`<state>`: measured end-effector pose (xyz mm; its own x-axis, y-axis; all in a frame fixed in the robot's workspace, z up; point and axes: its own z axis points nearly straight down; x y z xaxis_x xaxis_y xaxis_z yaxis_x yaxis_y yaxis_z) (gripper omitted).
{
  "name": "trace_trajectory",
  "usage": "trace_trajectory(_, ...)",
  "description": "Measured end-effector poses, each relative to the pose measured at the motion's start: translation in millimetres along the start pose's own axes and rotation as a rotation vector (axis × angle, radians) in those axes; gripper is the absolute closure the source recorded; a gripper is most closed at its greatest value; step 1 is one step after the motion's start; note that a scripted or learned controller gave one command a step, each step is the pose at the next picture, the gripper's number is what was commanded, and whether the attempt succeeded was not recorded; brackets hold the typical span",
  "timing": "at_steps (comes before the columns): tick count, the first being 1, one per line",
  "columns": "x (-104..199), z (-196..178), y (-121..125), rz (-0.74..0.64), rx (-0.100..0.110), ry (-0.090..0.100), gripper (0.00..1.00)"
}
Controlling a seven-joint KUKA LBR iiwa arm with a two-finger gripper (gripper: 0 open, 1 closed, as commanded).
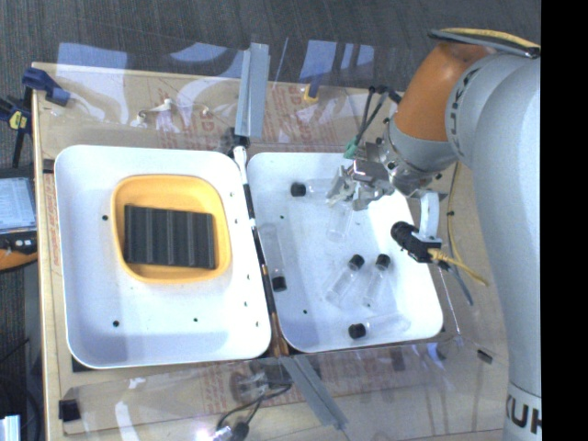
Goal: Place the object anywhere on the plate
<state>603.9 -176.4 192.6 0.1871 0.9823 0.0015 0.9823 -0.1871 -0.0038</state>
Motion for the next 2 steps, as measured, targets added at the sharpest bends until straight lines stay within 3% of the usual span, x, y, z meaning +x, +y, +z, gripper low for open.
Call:
trace_trajectory(1,52.3,-1.6,-56.4,-0.213,0.001,-0.001,1.0)
trace_trajectory(2,105.9,-19.1,-47.1,-0.394,0.0,-0.002,1.0)
